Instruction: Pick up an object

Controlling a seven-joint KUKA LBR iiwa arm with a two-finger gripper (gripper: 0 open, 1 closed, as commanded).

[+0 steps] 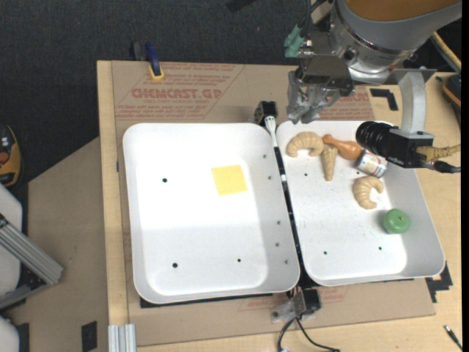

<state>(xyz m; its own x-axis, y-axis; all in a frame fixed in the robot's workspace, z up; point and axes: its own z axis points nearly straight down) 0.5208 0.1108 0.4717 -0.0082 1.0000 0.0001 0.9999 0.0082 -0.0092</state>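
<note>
My gripper (pixel 307 113) hangs over the far left corner of the right bin (pixel 352 259), just above and behind a tan croissant (pixel 304 144). It looks open, with nothing between its fingers. Close to the croissant lie an orange carrot-shaped piece (pixel 344 147) and a beige cone (pixel 329 164). Further right are a small white-labelled bottle (pixel 371 166), a second croissant (pixel 368 191) and a green ball (pixel 396 221). A flat yellow square (pixel 229 180) lies alone in the left bin (pixel 190 262).
A black cylinder with a cable (pixel 387 143) juts over the right bin's far right side. The ridge between the two bins (pixel 286 204) runs down the middle. A brown cardboard sheet (pixel 183 86) lies under both bins, with a blue-and-yellow clamp (pixel 154 61) at its far edge.
</note>
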